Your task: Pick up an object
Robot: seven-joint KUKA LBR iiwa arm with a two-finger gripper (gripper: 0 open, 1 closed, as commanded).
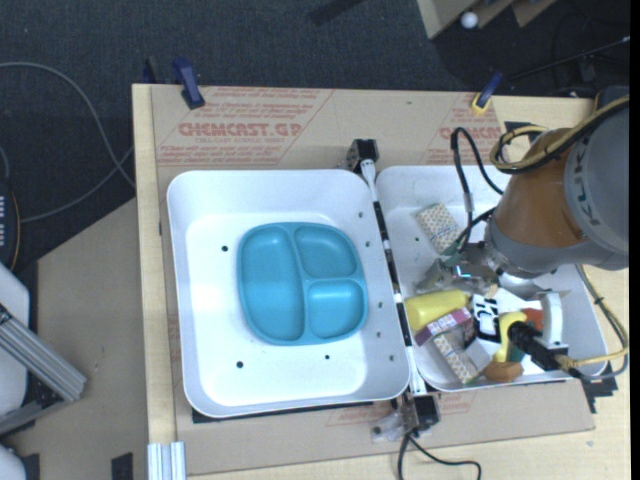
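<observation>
Arm (545, 213) enters from the right of the frame, wrist low over the right bin (408, 190). Its working end sits around centre-right, above the clutter. Jaws are hidden under the wrist body, so I cannot tell whether they are released or clenched, and nothing can be seen held.

Left bin (195, 218): one blue divided plate (300, 280), lying flat and alone in the middle.

Right bin: crowded.
- Yellow object (435, 306) lies just left of and below the wrist, close to the wall between the bins.
- Dark red packet (448, 325) touches its lower edge.
- Patterned packet (462, 362) is at the bin's bottom edge.
- Speckled pad (437, 224) lies apart, nearer the top.
- Small orange piece (504, 371) is at lower right.

Both bins rest on the tan surface (300, 118).

Judgement: this is the approach or descent stage, with the pick not yet made. The yellow object looks the likeliest target: it is nearest and has a rounded body. To do it well:
- Centre over its middle and straddle the short axis.
- Come straight down, clear of the divider wall.
- Avoid pinching the dark red packet along with it.
- Close fully before lifting.

Risk: a crowded neighbour may tip the grasp off-centre.
</observation>
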